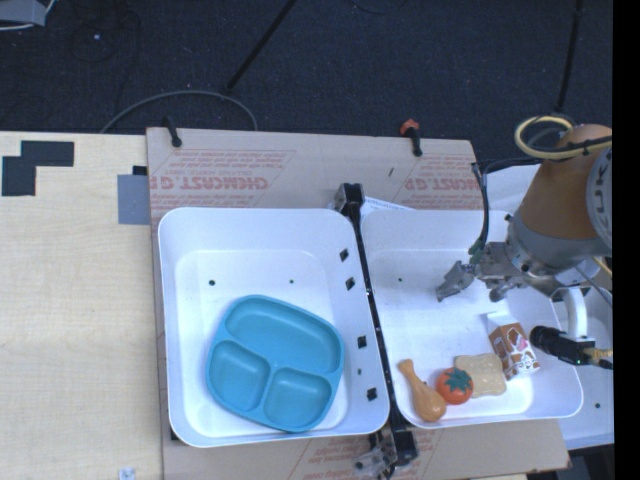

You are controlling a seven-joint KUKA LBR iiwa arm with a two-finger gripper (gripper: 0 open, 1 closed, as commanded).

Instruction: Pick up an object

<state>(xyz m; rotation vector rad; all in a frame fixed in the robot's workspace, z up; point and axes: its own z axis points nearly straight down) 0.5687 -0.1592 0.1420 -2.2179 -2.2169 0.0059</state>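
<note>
The gripper [470, 278] hangs over the middle of the right bin [420, 258], its jaws spread apart and nothing between them, above bare white floor. The candidates for picking all lie along that bin's near edge, towards its near right corner: a tan drumstick [423, 391] lying flat, a small orange tomato [454, 386] touching its thick end, a pale slice of bread [483, 374] just behind the tomato, and a brown-and-white packet [513, 349] beside the bread, tilted towards the bin's right wall. These look like toy foods, so I judge them light and rigid (hollow plastic, most likely), with smooth skins that could slip out of a pinch. The tomato is round and may roll away if the jaws close off-centre; the bread is flat and low, leaving little to grip. The drumstick seems the best bet: its narrow shank gives the jaws a waist to close across, and it lies at the free end of the cluster. The packet stands apart enough to take by its long sides. In the left bin [190, 268] a blue divided plate [274, 362] sits near the near edge; wide and shallow, it would only offer its rim.
</note>
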